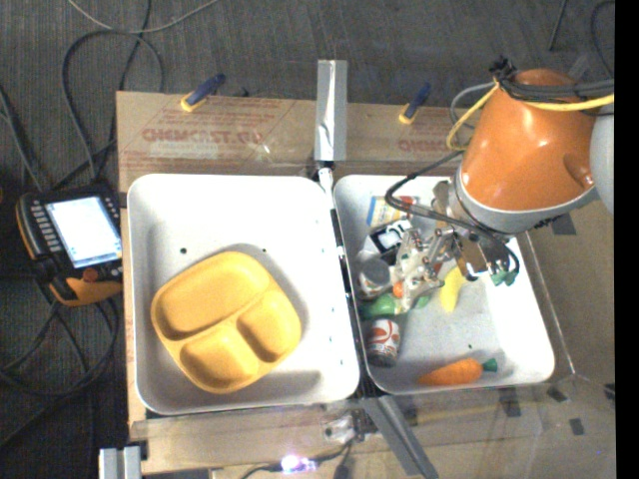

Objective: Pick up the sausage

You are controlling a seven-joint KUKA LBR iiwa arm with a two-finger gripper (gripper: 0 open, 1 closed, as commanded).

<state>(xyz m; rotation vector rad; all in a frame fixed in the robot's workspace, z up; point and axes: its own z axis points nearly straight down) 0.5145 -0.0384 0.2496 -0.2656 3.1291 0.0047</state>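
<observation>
Camera view is showing the grey two-finger gripper (427, 259) hanging low over the right shallow white bin (519, 352), amid clutter near a small drink can (382, 339) and a plastic orange carrot (457, 371) (I cannot pick out any sausage there). A yellow sectioned plastic tray (226, 318) is lying in the left white bin (160, 218).

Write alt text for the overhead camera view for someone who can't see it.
A grey robot arm with an orange band reaches from the right, its gripper low over the right bin, which holds a carrot, a can and other small items. The left bin holds a yellow divided plate.
</observation>
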